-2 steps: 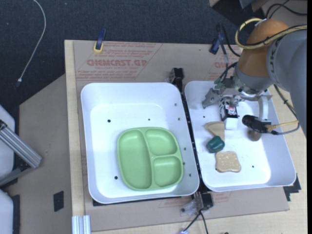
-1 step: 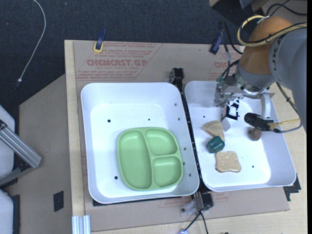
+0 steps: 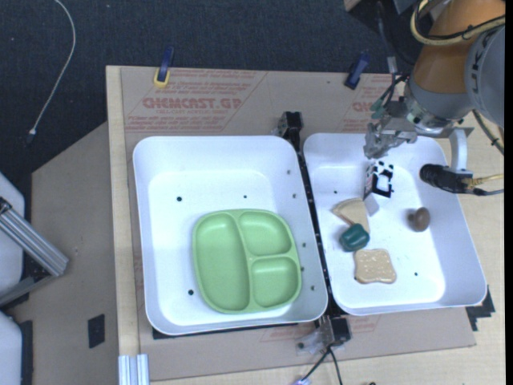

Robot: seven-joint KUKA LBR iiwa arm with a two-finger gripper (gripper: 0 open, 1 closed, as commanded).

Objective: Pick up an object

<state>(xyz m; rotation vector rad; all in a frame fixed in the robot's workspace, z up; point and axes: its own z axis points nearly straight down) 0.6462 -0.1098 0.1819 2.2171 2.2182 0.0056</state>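
Green divided plate (image 3: 244,260) | left bin (image 3: 156,167) | toast slice (image 3: 374,266), right bin (image 3: 453,267)

Green plate (image 3: 244,260), teal object (image 3: 353,237), tan toast (image 3: 374,266)

The left bin (image 3: 152,215) holds a green divided plate (image 3: 245,259) with three compartments. Both bins sit on a cardboard sheet (image 3: 240,95) printed with red lettering, held by two blue clamps (image 3: 164,66) at its far edge. A white cable (image 3: 60,22) crosses the dark floor (image 3: 240,14).
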